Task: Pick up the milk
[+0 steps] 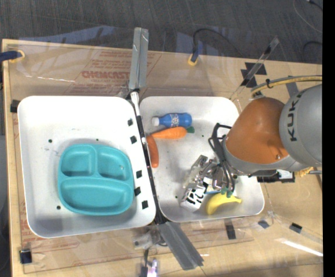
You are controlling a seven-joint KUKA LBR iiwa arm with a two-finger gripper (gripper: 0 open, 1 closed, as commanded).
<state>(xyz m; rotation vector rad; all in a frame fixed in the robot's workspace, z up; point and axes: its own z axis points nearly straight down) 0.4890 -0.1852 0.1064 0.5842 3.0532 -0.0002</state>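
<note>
The milk (192, 197) is a small white carton with black markings, lying near the front edge of the right bin (173, 209). My gripper (201, 173) reaches in from the right and hangs directly over the carton's upper end, touching or almost touching it. The grey arm with its orange band (257, 134) covers the right side of this bin. A yellow banana (222, 203) lies right next to the milk on its right, partly under the wrist.
A blue bottle (172, 120), an orange carrot (170, 134) and a slim orange piece (153, 151) lie at the back left of the right bin. The left bin (34, 120) holds a teal divided plate (95, 179).
</note>
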